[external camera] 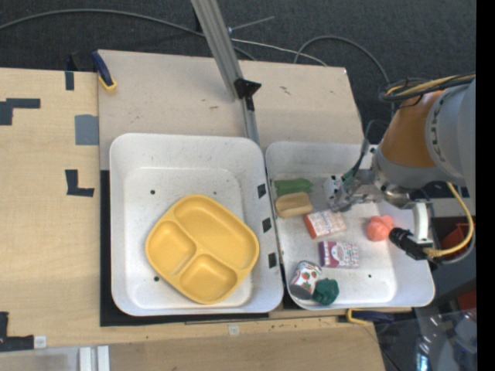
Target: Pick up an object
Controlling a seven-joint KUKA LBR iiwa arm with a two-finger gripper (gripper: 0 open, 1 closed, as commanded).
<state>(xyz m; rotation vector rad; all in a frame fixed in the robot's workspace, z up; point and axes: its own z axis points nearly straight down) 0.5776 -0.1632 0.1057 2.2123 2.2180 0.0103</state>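
We cannot make out the pincer fingers against the right bin; the arm is cut off at the right edge.

Glossy yellow plastic divided plate in a scuffed matt white bin; pale wood tabletop, brushed metal rail.
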